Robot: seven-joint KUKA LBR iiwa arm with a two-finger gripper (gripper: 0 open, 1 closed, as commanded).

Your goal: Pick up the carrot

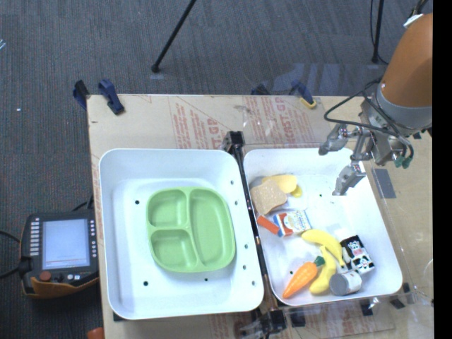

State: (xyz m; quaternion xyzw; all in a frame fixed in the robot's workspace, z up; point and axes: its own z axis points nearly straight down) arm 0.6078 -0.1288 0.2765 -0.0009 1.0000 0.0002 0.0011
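Carrot: lies in the right bin, near its front edge, tilted with the orange tip toward the front-left corner and the green top toward the bananas; nothing grips it.
Gripper: hangs over the back-right part of the right bin, well apart from the carrot; its two fingers are spread with nothing between them.
Arm: grey with an orange band, reaching in from the right above the bin's back-right corner.
Right bin: shallow and white, carrying all the small items.
Bananas: yellow, just beside the carrot's green top, toward the front-right.
Grey can: lies at the front-right corner, touching the lower banana.
Black-and-white carton: just behind the can, near the right edge.
Bread slice: near the left edge, with a yellow piece behind it.
Small white-and-orange carton: between the bread and the bananas.
Left bin: white, holding a green divided plate at its middle.
Handheld console: sits on the floor off the bench's left edge.
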